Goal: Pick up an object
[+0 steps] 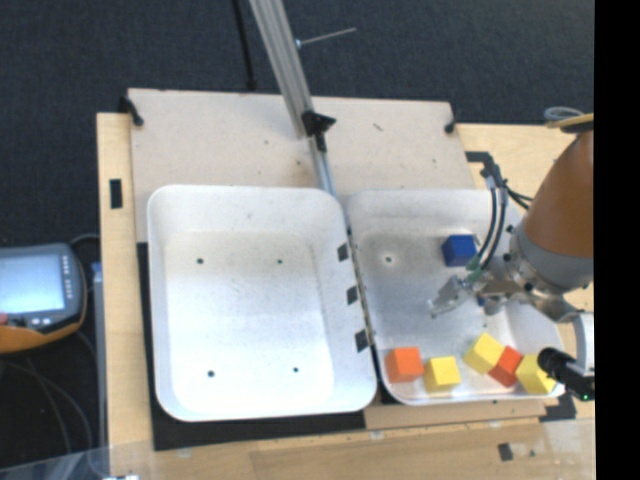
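Several small blocks lie in the right bin (400, 218). A blue cube (459, 249) sits near its middle right. Along the front wall are an orange cube (404, 363), a yellow cube (442, 372), another yellow block (486, 352), a red block (507, 365) and a third yellow block (533, 376). My gripper (466, 296) hangs over the right bin, just below the blue cube and above the front row of blocks. I see no block held in it.
The left bin (250, 298) lies beside the right one, with a shared wall between them. A slanted metal rail (285, 58) rises from behind the bins. A handheld screen device (38, 293) rests off the bench at the left.
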Controlling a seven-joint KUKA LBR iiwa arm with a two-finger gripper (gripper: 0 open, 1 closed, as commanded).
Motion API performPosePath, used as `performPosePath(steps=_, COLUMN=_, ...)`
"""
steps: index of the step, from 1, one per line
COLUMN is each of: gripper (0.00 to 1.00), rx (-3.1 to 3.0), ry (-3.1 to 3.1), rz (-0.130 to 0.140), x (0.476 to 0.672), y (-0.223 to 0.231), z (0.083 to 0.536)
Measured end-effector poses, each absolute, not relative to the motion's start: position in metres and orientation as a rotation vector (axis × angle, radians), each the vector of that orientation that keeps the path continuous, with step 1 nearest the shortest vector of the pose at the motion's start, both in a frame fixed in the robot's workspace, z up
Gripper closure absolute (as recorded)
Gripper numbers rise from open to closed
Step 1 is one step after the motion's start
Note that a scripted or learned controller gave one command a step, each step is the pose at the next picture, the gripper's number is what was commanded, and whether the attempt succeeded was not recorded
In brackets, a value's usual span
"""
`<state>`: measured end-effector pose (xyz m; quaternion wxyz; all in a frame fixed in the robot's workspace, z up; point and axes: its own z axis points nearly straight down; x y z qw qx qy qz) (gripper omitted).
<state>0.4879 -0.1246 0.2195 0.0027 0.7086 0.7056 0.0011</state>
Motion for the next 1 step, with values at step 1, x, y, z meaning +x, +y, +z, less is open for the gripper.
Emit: performPosePath(steps=1, gripper=0.0, rx=2.219, ry=2.212, rz=0.0, x=0.5341, y=-0.2013, z=0.2327)
